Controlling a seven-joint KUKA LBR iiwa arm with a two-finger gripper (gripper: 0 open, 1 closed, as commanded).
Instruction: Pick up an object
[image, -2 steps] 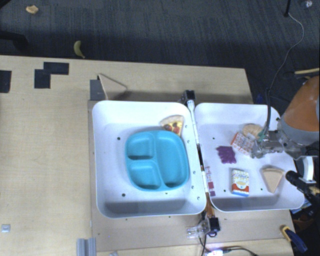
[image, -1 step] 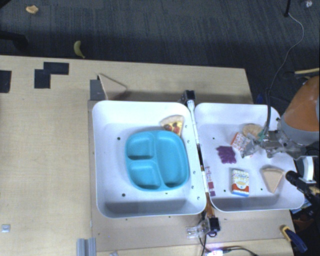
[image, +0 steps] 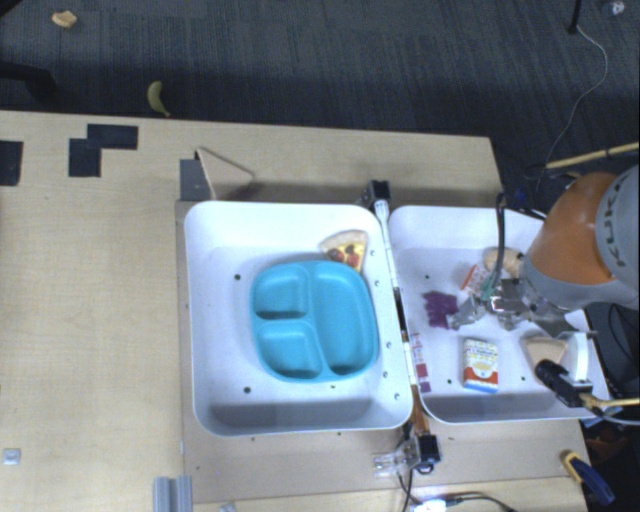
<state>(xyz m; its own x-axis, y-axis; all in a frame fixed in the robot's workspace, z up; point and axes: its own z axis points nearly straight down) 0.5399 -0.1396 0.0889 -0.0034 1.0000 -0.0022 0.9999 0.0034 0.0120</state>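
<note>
My gripper (image: 487, 303) hangs low over the middle of the right bin (image: 440, 235), with the grey arm and its orange band coming in from the right. Just left of it lies a purple toy bunch of grapes (image: 437, 306), close to the gripper's left tip. A small white and orange carton (image: 481, 362) lies in front of the gripper, apart from it. A small red and white item (image: 476, 273) and a beige piece (image: 511, 262) sit just behind the gripper. I see nothing held.
A pale rounded piece (image: 545, 347) lies at the right bin's right side. The left bin (image: 200, 300) holds a blue divided plate (image: 312, 320) and a toy pizza slice (image: 345, 248) at its back right corner. A ridge separates the bins.
</note>
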